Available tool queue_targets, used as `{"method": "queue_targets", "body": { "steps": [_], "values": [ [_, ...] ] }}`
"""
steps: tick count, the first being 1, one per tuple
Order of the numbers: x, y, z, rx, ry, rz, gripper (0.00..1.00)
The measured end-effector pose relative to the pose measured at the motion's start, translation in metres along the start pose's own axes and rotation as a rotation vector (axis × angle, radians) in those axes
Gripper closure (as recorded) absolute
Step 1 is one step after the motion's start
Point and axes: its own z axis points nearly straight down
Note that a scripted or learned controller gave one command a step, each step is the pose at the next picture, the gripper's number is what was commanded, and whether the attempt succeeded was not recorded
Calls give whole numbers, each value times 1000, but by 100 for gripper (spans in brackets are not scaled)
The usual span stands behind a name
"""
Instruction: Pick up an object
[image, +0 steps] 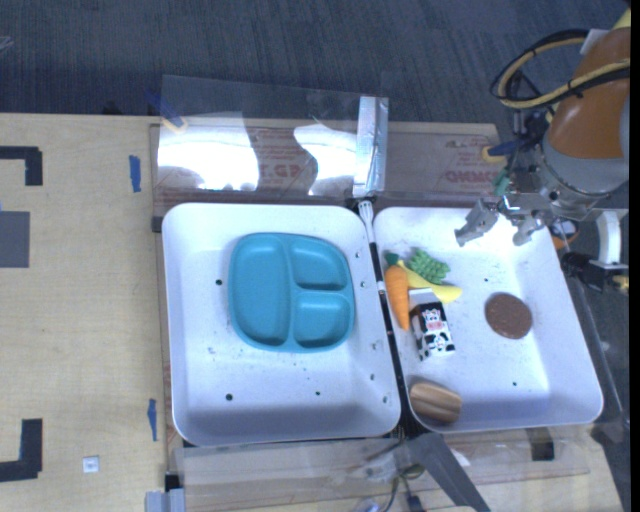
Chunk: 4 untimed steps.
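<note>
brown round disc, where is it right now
The brown round disc lies flat in the right bin, toward its right side, apart from the cow-print carton and the carrot to its left.

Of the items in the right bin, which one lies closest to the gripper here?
The green leafy toy, at the top of the cluster by the divider, lies nearest the gripper. The carrot, cow-print carton, brown disc and wooden piece lie farther off.

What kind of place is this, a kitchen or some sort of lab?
Likely a robot lab bench: two white bins, toy food such as a carrot, and an arm's claw above them.
</note>
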Motion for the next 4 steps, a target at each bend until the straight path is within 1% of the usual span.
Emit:
{"method": "queue_targets", "body": {
  "steps": [1,2,3,4],
  "values": [
    [-8,-16,111,-13,-1,-120,0],
    [22,-47,135,-3,1,-211,0],
    [16,29,136,-1,1,-269,0],
    [14,29,124,-3,-1,-267,100]
  ]
}}
